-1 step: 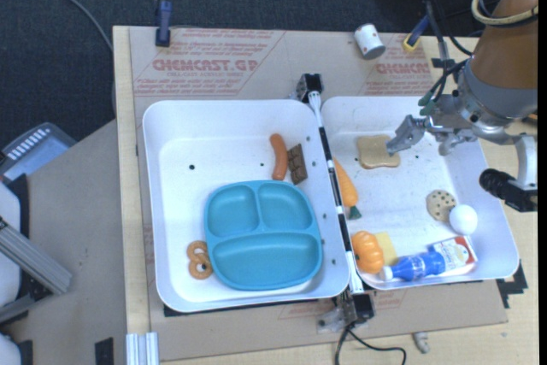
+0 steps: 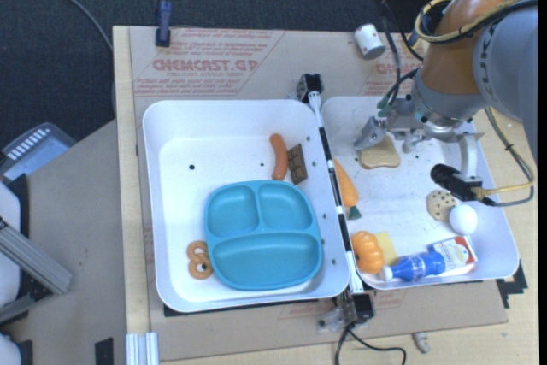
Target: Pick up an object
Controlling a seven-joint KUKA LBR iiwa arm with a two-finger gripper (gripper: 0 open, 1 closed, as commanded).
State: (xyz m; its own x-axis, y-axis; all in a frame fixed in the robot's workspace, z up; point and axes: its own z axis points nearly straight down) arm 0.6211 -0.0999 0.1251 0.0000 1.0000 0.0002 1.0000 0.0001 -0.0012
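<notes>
Gripper [image 2: 382, 132] of mine hangs low in the right white bin [image 2: 504, 248], just above a tan, flat bread-shaped piece [image 2: 379, 156] near the far wall; whether it is open or closed I cannot tell.

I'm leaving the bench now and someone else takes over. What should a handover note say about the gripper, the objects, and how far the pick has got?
Gripper: low in the right bin, at its far end, just above the tan bread slice; nothing seen held.
Right bin also has: carrot, cookie, egg, pumpkin, tube.
Left bin: blue tray, sausage, chocolate, pretzel.
Done: arm positioned over the bread.
Left: grasp and lift an object.
</notes>
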